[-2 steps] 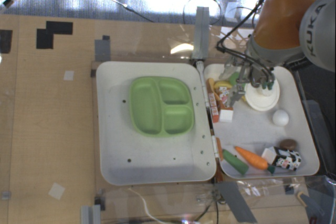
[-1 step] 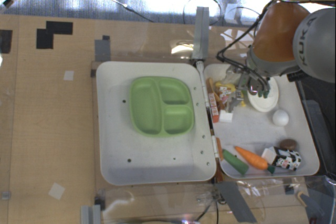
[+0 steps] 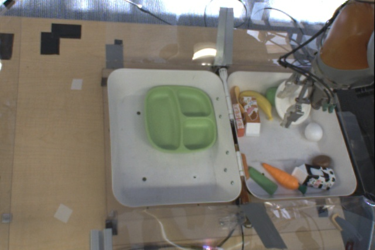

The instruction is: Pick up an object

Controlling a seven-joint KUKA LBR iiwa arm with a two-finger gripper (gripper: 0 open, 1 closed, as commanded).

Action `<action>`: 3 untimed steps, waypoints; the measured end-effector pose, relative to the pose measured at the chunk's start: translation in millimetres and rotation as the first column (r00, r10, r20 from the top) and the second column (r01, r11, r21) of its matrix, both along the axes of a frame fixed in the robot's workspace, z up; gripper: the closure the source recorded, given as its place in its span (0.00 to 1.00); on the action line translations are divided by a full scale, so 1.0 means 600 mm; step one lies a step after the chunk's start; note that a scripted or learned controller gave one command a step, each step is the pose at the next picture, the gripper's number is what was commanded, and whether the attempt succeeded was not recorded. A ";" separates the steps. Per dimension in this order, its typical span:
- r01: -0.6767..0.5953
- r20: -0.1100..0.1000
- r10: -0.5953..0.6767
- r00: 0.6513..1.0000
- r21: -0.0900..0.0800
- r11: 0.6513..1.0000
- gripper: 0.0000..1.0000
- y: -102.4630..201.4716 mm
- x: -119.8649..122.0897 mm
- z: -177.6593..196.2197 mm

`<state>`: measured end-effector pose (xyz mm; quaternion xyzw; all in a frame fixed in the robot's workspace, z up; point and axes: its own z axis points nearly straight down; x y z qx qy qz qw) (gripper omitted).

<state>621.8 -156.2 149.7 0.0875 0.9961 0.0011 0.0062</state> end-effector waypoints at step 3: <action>-0.021 0.002 0.021 1.000 -0.008 1.000 0.00 -0.075 -0.020 0.011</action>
